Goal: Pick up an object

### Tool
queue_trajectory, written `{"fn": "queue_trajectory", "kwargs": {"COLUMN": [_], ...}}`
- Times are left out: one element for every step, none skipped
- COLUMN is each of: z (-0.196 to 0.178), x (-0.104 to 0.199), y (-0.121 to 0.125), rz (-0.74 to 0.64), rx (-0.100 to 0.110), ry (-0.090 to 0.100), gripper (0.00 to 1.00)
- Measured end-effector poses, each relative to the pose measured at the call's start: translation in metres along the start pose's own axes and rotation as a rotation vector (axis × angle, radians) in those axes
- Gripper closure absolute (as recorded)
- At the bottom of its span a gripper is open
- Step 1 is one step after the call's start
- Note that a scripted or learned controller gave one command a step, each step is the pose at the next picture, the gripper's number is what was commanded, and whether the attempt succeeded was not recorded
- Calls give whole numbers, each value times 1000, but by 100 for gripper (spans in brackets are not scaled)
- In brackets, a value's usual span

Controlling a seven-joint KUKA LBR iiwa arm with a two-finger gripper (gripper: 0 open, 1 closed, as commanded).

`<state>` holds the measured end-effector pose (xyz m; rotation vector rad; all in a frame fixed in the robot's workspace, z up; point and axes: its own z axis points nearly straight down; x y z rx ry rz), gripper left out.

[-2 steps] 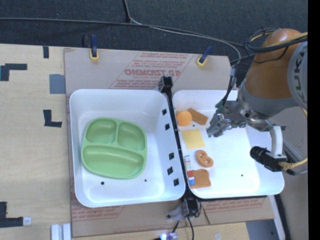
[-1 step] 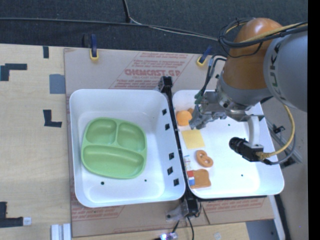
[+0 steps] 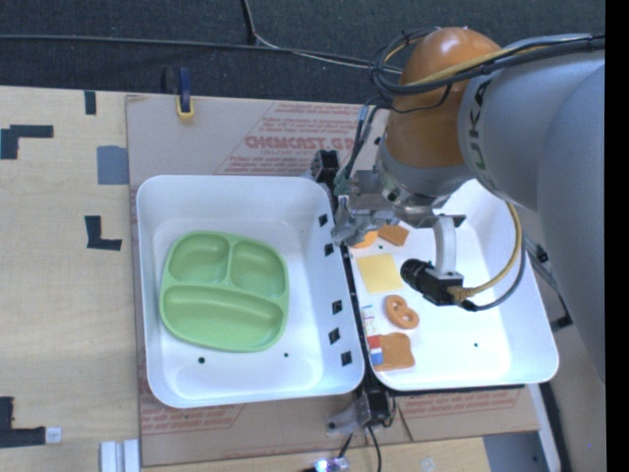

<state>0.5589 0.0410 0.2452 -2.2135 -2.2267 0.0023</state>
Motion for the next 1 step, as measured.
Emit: {"fn": "queue_trajectory", "kwargs": {"z": [19], "x": [45], "y": [31], "rz": [1], "rx": [-1], "ry": [-1], "gripper": [100]}}
